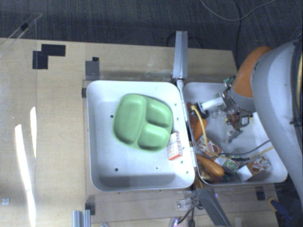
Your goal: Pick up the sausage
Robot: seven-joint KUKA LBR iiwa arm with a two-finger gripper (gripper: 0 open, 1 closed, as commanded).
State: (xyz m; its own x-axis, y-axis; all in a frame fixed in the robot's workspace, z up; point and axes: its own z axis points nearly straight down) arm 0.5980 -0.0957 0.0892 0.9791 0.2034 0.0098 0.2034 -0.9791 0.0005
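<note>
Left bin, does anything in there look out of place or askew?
Yes. A small red and white packet lies tilted against the left bin's right wall, beside the green tray, which itself sits skewed to the bin's sides.

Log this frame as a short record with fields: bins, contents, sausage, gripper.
left bin: holds a green divided tray and a small red-and-white packet near its right wall
right bin: holds a clutter of small items along its left and front sides
sausage: orange-brown, lying in the front-left corner of the right bin, not gripped
gripper: over the middle of the right bin, apart from the sausage; jaws too blurred to judge
arm: grey with orange band, reaching in from the right
</note>
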